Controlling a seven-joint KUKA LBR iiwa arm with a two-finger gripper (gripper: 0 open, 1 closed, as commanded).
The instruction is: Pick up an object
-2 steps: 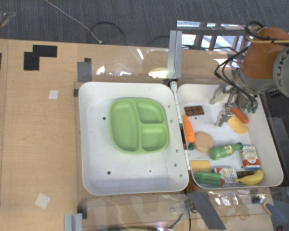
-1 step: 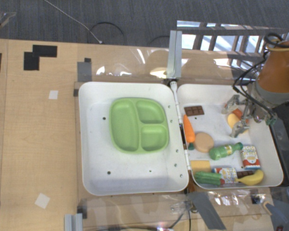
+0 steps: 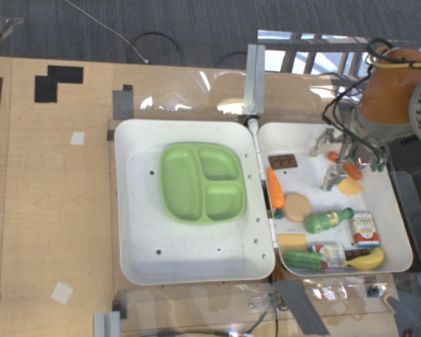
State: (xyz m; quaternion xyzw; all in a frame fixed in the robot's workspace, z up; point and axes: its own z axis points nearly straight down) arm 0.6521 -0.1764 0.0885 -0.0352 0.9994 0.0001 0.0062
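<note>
Camera view: the wooden tabletop (image 3: pixel 49 188) carries two shallow white bins side by side. The left bin (image 3: pixel 137 258) holds a green divided plate (image 3: pixel 200 182), lying flat near its centre. The right bin (image 3: pixel 400 248) holds the small items. The arm (image 3: pixel 396 90) reaches in at the upper right, and its claw (image 3: pixel 335 163) sits low over the far part of the right bin with its fingers spread apart and nothing between them. A small orange-red piece (image 3: pixel 352 170) lies just beside the claw, with a yellow piece (image 3: pixel 349 187) next to it. Farther forward lie a carrot (image 3: pixel 274 187) against the left wall, a brown chocolate bar (image 3: pixel 282 162), a tan round disc (image 3: pixel 297 207), a green bottle (image 3: pixel 328 220), a small carton (image 3: pixel 363 229), a banana (image 3: pixel 368 260) and a green vegetable (image 3: pixel 303 260).
</note>
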